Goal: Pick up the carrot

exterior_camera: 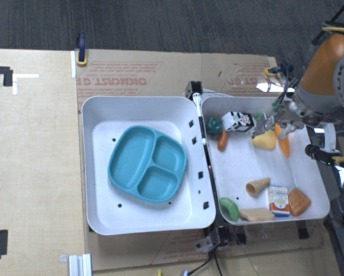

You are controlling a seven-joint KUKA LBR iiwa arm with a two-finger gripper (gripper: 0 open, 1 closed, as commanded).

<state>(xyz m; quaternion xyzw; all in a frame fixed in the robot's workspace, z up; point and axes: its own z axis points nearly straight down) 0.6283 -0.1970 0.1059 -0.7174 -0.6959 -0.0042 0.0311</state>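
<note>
Arm enters from right, gripper (273,125) low over the far right part of the right bin (316,180), presumably positioned for a grasp. Carrot (283,145) lies on the bin floor just right of a yellow piece (265,141), slightly nearer than the gripper tip. Finger state: cannot tell, too cluttered. Blue divided plate (147,164) sits in the left bin (97,171).

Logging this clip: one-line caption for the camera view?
Gripper hovers by carrot in right bin; teal plate fills left bin.
</note>
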